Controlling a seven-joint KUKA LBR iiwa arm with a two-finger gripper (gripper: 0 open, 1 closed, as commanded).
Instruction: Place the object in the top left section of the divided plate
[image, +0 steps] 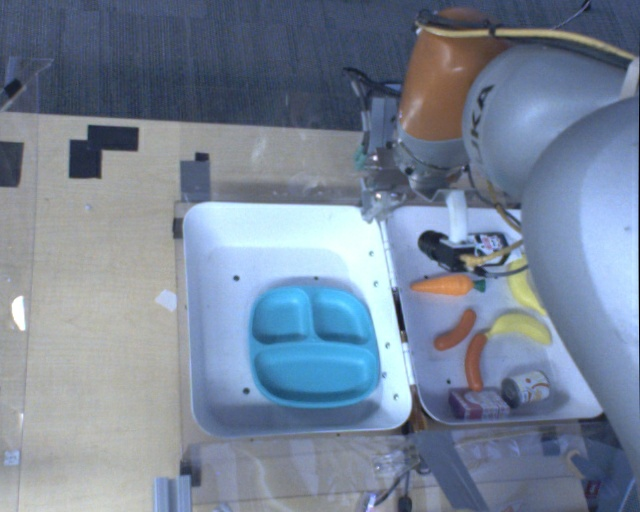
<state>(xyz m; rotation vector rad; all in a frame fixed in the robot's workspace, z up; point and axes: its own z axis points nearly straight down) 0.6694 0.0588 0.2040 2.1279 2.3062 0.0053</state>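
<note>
The step in hand looks like picking from the right white bin (590, 405) — best to come down squarely over one item, such as the orange plastic carrot (441, 286). The pincer (378, 200) sits at the bins' top edge; whether it is open I cannot tell. The carrot lies at its five o'clock, near; the blue divided plastic plate (315, 343) — at seven o'clock.

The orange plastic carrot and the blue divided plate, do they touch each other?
Apart. The camera view shows the orange plastic carrot in the right white bin and the blue divided plate in the left white bin.
</note>
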